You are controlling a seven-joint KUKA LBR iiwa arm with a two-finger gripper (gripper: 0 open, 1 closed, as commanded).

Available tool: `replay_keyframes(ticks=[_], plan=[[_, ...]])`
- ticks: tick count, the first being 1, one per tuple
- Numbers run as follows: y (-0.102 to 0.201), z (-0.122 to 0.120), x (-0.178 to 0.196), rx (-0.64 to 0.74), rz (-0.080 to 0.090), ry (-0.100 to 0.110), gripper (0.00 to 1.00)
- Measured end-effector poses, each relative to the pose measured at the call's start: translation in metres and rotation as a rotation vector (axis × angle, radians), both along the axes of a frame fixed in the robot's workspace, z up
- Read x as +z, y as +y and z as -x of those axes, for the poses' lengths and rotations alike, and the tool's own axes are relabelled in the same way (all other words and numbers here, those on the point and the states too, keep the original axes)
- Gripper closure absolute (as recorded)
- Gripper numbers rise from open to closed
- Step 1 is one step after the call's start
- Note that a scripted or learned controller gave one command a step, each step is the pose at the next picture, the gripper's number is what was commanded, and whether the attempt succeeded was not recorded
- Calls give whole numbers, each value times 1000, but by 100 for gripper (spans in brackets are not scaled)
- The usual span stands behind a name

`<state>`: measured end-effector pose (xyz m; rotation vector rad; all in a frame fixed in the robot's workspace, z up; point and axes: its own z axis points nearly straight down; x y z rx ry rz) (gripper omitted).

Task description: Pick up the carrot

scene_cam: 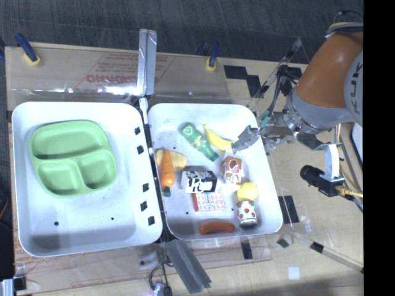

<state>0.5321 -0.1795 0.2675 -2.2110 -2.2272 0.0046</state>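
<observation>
The carrot (pixel 167 168) lies at nine o'clock in the right bin (pixel 259 187); the end effector (pixel 244 138) hovers at two o'clock, its grip state unclear.

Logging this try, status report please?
Claw over right white bin's upper right, beside yellow banana. Orange carrot lies at left wall, untouched. Tan wedge touches it.

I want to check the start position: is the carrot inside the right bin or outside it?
Inside. The carrot lies flat on the floor of the right bin, near its left wall, beside a yellow wedge.
</observation>
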Motion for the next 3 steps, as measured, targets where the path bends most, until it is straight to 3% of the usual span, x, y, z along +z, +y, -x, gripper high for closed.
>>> replay_keyframes(ticks=[1,2,3], plan=[[48,-48,-130,343,-2,-1,0],[82,-68,-169,569,-2,-3,0],[82,-69,-158,572,-1,-3,100]])
